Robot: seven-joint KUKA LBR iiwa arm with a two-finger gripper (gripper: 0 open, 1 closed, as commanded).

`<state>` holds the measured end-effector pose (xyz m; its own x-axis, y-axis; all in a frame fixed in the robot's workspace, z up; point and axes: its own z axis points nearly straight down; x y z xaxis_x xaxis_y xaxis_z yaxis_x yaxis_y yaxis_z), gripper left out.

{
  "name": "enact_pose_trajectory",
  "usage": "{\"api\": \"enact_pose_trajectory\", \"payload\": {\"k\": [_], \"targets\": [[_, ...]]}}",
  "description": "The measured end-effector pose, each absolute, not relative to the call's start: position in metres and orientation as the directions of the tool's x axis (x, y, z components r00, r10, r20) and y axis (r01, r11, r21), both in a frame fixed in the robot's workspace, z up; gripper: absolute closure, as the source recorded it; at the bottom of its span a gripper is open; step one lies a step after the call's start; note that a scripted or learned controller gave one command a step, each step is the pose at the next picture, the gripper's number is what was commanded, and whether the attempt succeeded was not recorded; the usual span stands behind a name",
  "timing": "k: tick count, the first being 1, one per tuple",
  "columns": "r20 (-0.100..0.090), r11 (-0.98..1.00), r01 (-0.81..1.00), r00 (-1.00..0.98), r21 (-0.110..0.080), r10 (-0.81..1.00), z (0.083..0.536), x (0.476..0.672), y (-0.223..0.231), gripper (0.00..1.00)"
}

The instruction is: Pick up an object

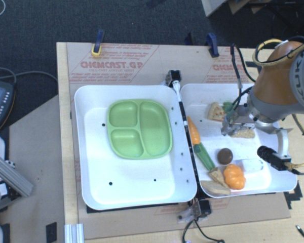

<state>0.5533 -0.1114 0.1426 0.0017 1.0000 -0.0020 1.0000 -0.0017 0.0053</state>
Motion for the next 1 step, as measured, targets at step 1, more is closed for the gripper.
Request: {"api": "enact_pose_trajectory", "payload": {"k": [1], "targets": [[-0.002, 0.001, 1.000, -0.001, 0.007, 1.000, 0.1963, 0.5650, -0.1103, 1.00]]}}
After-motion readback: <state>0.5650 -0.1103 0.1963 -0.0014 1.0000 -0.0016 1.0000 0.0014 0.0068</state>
